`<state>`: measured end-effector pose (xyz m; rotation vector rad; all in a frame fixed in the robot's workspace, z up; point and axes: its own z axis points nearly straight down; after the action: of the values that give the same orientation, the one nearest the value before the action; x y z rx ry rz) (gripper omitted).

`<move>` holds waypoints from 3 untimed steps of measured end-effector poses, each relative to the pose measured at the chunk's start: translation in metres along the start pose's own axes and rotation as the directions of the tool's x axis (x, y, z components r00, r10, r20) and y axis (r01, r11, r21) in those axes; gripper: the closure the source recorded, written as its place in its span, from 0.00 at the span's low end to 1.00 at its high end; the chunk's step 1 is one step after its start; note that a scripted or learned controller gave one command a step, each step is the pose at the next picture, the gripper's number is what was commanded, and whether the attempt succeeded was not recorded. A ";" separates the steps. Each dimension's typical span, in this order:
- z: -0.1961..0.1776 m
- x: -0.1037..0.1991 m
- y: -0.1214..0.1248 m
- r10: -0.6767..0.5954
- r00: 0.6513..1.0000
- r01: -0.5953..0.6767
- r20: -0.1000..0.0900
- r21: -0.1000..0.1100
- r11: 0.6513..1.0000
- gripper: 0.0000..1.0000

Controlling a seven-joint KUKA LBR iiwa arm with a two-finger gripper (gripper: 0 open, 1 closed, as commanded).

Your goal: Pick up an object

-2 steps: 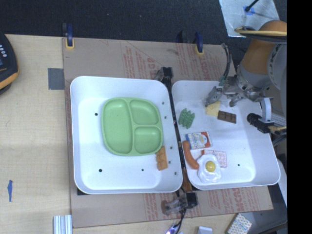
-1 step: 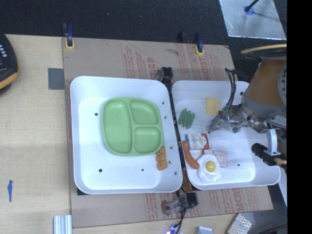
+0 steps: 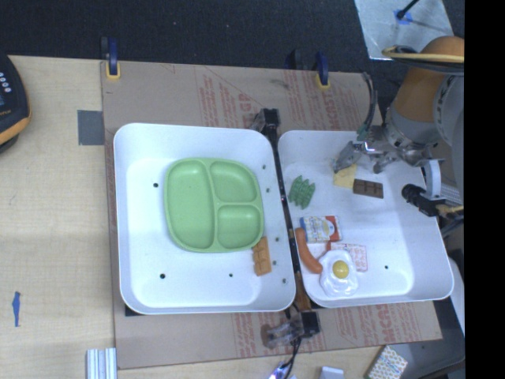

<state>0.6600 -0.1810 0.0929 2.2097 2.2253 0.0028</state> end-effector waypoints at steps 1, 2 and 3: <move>0.001 0.044 -0.004 -0.001 1.000 0.001 -0.003 0.010 1.000 0.00; 0.000 0.000 -0.004 0.006 1.000 -0.006 -0.001 0.006 1.000 0.00; 0.001 0.029 -0.004 0.001 1.000 -0.001 -0.003 0.010 1.000 0.00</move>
<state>0.6561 -0.1522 0.0920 2.2166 2.2308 -0.0054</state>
